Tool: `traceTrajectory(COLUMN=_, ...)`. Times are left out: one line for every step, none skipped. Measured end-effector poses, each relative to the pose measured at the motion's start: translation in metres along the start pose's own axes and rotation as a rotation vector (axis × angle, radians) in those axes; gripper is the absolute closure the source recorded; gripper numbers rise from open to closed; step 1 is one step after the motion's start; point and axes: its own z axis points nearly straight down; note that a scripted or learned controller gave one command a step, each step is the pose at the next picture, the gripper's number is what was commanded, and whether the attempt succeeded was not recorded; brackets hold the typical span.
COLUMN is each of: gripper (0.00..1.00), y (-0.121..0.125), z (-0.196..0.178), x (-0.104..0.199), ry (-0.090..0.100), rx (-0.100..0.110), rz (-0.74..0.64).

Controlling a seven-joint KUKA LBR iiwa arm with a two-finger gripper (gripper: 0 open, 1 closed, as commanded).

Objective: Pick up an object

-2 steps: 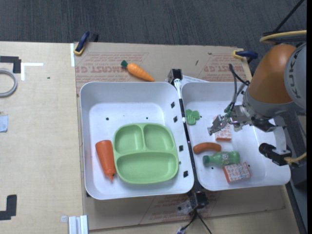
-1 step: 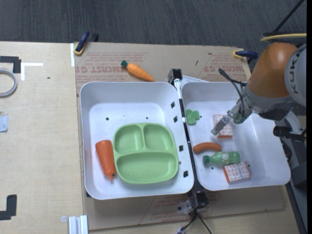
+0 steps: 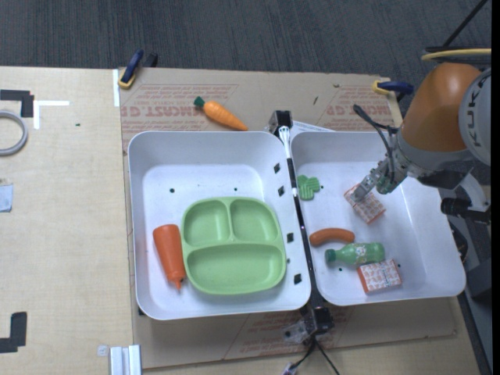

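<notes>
Camera view: gripper (image 3: 367,194) on carton (image 3: 369,207)

The grey robot arm (image 3: 478,123) carries the letters "KU" near the right edge, and the brown cardboard sheet (image 3: 180,104) under the bins shows red mirrored print that I cannot read.

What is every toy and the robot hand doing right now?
Gripper: low in the right bin, on the small red box.
Small red box: tilted, under the gripper.
Sausage: lying flat.
Green bottle: on its side.
Red carton: lying flat.
Green plate: flat in the left bin.
Big carrot: lying beside the plate.
Small carrot: outside the bins.
</notes>
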Motion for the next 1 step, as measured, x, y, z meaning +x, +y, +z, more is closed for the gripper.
traceTrajectory(gripper=1.0, y=0.0115, z=-0.0835, x=0.0836, ry=0.015, rx=0.013, rz=0.122)
